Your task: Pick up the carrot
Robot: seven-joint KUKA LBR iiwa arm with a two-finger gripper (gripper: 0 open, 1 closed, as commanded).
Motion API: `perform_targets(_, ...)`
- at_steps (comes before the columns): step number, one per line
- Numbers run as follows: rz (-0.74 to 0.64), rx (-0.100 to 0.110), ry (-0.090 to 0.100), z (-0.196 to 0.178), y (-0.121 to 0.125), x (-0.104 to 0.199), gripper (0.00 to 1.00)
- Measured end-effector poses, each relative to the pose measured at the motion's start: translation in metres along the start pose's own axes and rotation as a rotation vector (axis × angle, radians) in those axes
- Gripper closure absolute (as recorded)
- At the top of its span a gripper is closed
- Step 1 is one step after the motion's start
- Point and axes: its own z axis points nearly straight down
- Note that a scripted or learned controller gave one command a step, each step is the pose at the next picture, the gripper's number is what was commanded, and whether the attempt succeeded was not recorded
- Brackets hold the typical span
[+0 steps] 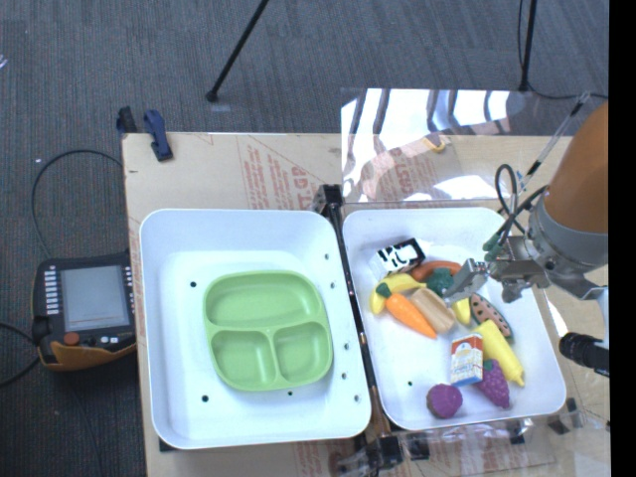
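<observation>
Arm: grey KUKA arm with orange band is seen reaching in from the right edge over the right bin (556, 391).
Gripper: gripper (465, 284) is positioned low over the toy pile, just right of the carrot; finger state cannot be told, fingers are blurred into the clutter.
Carrot: orange carrot (410, 314) is lying flat in the right bin, left-centre, tip pointed lower right, green top at upper left; nothing is seen clamped on it.
Neighbours: tan bread-like piece (433, 308) is touching the carrot on its right side; yellow banana piece (390, 288) is just above-left of it.
Other toys: long yellow banana (500, 351) is laid diagonally at right; small carton (466, 358) is standing near centre; purple grapes (494, 384) and a round purple fruit (444, 399) are placed near the front wall.
Card: black-and-white tag (399, 254) is lying at the back of the right bin.
Left bin: left bin (169, 266) is occupied by a green divided plate (267, 329), three compartments.
Off bench: teach pendant (85, 309) is resting on the floor at left.
</observation>
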Motion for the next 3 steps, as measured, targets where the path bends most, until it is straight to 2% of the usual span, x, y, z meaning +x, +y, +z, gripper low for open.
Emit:
perform_targets(1,0.147,0.020,0.003,0.154,0.009,0.000,0.00)
perform_targets(2,0.399,-0.006,-0.001,0.181,0.068,0.005,0.00)
perform_targets(3,0.403,-0.010,-0.002,0.169,0.070,0.003,1.00)
